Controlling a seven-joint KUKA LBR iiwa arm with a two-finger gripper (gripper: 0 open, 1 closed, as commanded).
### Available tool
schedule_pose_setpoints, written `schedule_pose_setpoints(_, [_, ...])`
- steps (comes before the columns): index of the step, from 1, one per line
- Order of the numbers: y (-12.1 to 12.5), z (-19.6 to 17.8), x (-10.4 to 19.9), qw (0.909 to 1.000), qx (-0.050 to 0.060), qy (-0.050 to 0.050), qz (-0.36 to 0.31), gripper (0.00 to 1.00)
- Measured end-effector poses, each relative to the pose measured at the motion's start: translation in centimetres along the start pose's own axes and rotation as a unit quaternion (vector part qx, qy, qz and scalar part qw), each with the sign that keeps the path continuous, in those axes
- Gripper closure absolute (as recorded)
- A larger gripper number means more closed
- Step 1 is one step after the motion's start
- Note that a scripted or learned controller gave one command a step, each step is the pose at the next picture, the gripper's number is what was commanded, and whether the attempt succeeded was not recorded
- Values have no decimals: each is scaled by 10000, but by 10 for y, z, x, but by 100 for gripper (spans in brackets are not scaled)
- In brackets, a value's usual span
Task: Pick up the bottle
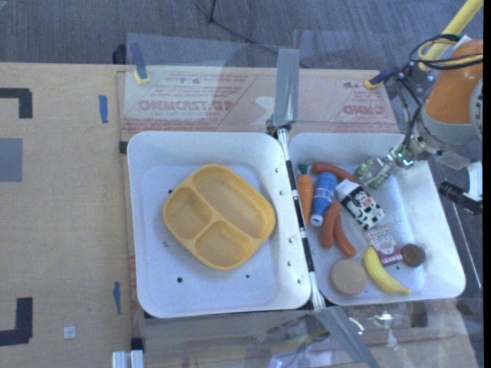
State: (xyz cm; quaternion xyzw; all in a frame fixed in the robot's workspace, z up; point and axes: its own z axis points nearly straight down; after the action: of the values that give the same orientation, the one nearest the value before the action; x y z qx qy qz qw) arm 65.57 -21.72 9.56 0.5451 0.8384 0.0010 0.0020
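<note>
The bottle (323,195) is blue with a white end and lies in the right bin (441,228), near that bin's left wall. An orange carrot (305,194) lies along its left side, and a red sausage (334,169) sits just behind it. My gripper (376,172) hangs over the back of the right bin, to the right of the bottle and apart from it, just above a black-and-white cow-pattern carton (360,206). Nothing shows in its grasp. The grey arm with its orange band (453,102) comes in from the upper right.
The right bin also holds two more sausages (335,228), a banana (382,271), a tan round biscuit (348,276), a brown round piece (413,254) and a pink packet (382,244). A yellow divided plate (219,216) lies in the left bin (146,205).
</note>
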Motion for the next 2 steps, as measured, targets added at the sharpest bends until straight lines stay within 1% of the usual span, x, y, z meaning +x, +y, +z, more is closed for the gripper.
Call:
schedule_pose_setpoints(1, [46, -41, 73, 9842, 1, -3, 1769, 0])
schedule_pose_setpoints(2, [24, -30, 99, 9917, -196, -104, 1263, 0])
